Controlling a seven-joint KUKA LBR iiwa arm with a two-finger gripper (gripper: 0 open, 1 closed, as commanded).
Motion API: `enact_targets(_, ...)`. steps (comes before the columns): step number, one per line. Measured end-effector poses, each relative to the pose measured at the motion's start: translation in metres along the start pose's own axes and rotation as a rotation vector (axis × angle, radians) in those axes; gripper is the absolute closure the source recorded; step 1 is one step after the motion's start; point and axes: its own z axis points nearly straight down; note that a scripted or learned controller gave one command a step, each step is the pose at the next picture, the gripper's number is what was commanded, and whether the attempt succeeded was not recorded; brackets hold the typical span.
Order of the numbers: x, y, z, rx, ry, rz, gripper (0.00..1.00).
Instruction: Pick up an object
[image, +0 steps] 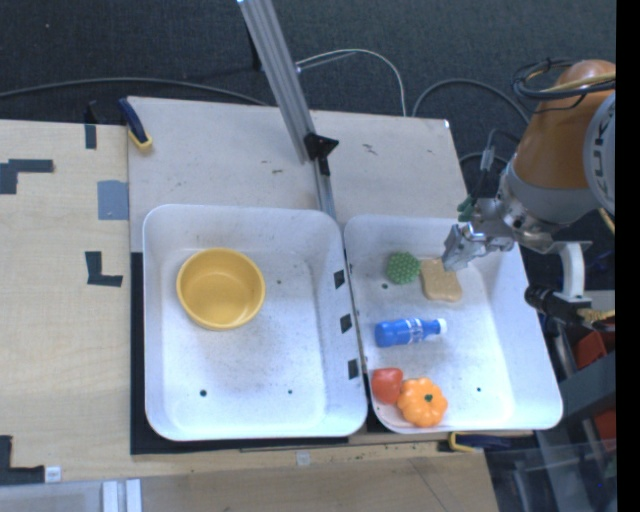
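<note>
At the near edge of the right bin (520, 400) you see a small pumpkin (423, 402) touching a tomato (387, 383); a blue bottle (409, 331) lies beyond them. Farther back, a tan sponge (441, 281) sits beside a green ball (403, 267). The gripper (458, 250) hovers just above the sponge's far corner, holding nothing; whether it is parted you cannot tell. Step: approach. Next you need a straight descent over the sponge.

Grey arm (560, 150) reaching from right, wrist apparently angled downward

arm (560, 150) cut off at the 3 o'clock edge, jaws too small to read, tan block (441, 281) partly covered by gripper (458, 250)
</note>
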Motion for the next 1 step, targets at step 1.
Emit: enact_targets(1,0.0005,0.0004,-0.0123,0.005,0.001,0.000,1.00)
